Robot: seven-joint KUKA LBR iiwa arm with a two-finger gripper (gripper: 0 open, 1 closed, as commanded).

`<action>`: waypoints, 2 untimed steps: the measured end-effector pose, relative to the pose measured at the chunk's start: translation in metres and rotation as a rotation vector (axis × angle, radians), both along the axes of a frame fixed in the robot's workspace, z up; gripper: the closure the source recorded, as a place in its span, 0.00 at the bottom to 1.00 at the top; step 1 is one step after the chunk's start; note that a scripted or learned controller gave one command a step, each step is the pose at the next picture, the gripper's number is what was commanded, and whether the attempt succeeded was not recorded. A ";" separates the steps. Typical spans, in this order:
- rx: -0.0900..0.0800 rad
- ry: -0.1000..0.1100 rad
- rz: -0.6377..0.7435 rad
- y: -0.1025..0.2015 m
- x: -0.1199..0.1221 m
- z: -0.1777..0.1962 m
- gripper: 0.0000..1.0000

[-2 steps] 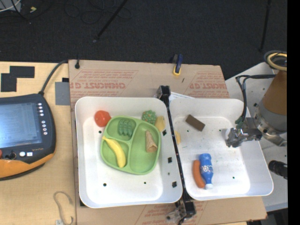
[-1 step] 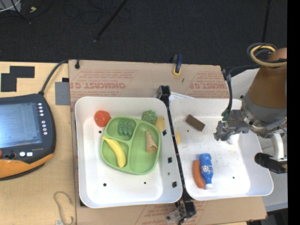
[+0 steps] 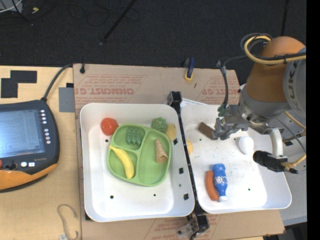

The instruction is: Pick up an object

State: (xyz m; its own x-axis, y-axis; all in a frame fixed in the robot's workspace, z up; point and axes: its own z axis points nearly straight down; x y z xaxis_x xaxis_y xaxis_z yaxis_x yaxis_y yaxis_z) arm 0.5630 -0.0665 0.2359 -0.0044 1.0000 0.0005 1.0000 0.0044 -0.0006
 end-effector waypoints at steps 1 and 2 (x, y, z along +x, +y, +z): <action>0.000 0.004 -0.005 0.006 -0.011 -0.008 1.00; -0.001 0.002 -0.005 -0.008 -0.005 0.000 1.00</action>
